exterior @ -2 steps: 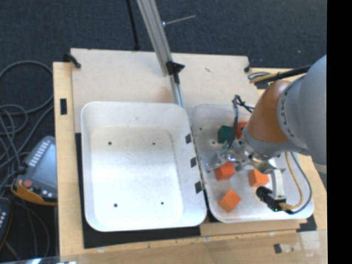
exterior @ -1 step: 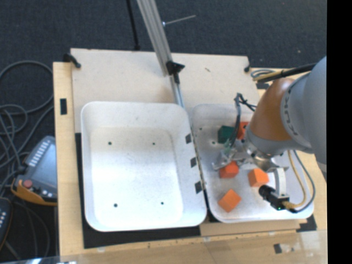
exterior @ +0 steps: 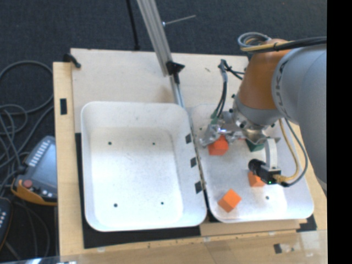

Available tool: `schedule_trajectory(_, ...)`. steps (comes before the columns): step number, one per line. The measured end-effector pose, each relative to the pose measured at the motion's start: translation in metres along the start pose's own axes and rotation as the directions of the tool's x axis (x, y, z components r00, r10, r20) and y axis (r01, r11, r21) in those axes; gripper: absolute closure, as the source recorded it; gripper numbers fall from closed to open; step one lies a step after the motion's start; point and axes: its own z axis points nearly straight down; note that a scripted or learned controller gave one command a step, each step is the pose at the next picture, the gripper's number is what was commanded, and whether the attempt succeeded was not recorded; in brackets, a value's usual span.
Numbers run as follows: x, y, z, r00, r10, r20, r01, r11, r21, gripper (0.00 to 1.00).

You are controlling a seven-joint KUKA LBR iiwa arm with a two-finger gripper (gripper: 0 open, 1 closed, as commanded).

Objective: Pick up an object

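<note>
My gripper (exterior: 220, 137) hangs low over the upper left part of the right bin (exterior: 297, 205), under the grey arm with its orange band. An orange block (exterior: 218, 147) lies right at the gripper's tip, touching or nearly touching it. A second orange block (exterior: 230, 200) rests near the bin's front left. A third orange piece (exterior: 255, 180) sits to the right, partly covered by a black part of the arm's cabling. A small green object (exterior: 255, 145) peeks out under the wrist.
The left bin (exterior: 93, 114) stands beside the right one, with the shared rims (exterior: 197, 164) between them. A slanted aluminium post (exterior: 157, 32) rises behind the bins. Cables (exterior: 291, 147) loop from the wrist over the right bin.
</note>
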Motion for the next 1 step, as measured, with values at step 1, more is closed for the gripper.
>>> schedule_trajectory(1, 0.0466, 0.0027, 0.0048, 1.0, 0.002, 0.001, -0.002, 1.0, 0.009, 1.0)
